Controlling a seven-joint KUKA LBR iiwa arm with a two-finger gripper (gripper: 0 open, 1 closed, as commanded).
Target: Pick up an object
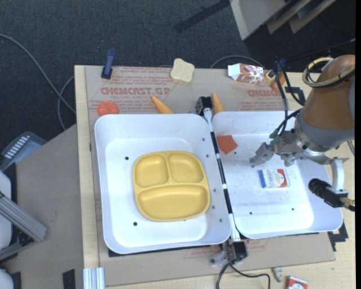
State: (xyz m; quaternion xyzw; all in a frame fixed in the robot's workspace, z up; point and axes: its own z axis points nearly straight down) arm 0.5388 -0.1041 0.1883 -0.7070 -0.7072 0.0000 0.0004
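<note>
Gripper point(269, 155), fingers spread apart, hovers in the right bin point(248, 223); small carton point(273, 179) at its five o'clock, orange block point(227, 144) at ten.

Dark carpet floor point(45, 28) w/ cable; tan bench point(56, 186); pale furniture point(271, 14) top right.

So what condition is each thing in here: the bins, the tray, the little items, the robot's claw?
Yellow divided tray: flat in left bin, nothing in it.
Orange block: loose in right bin.
Small carton: lying flat, ungrasped.
Gripper: above right bin, holding nothing.
</note>
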